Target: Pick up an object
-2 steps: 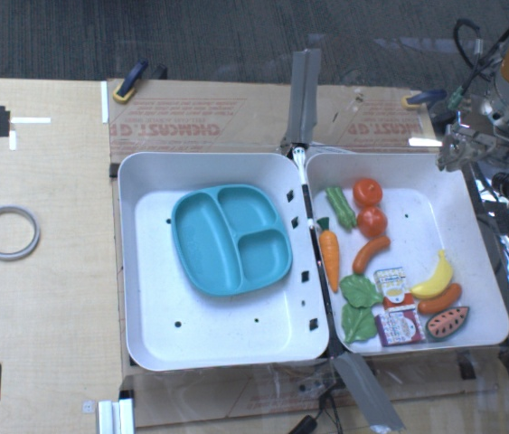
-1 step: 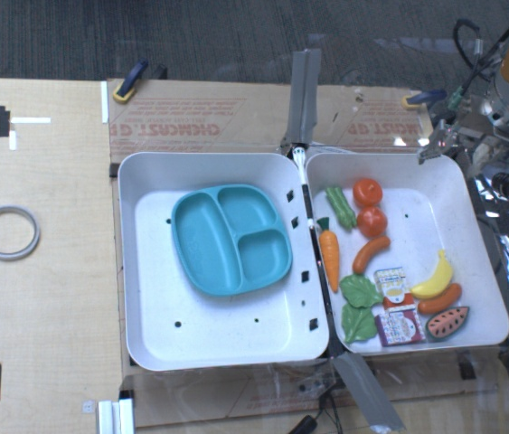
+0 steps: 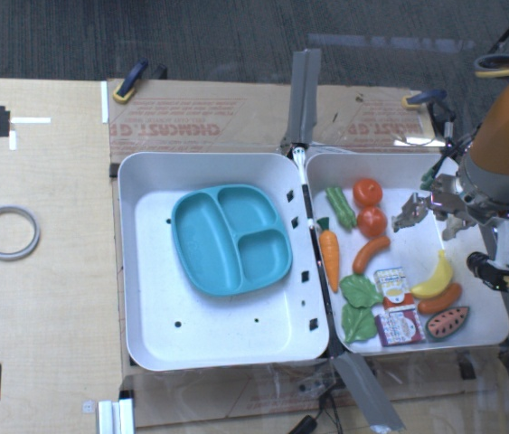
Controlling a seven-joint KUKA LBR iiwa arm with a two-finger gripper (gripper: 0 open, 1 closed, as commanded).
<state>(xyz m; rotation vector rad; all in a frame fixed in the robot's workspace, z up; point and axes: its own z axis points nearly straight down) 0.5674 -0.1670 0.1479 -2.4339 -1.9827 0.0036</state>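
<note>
Right of centre, the gripper hangs over the right bin, its fingers spread apart with nothing between them. Just below it lie a banana and a sausage; two tomatoes sit to its left. A blue plate occupies the left bin.

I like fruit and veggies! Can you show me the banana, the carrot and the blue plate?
banana point(image 3: 433, 277), camera view, middle of its curve.
carrot point(image 3: 330, 259), camera view, orange body.
blue plate point(image 3: 198, 262), camera view, large compartment's floor.

Robotics lab bench (clamped cardboard, two white bins)
</note>
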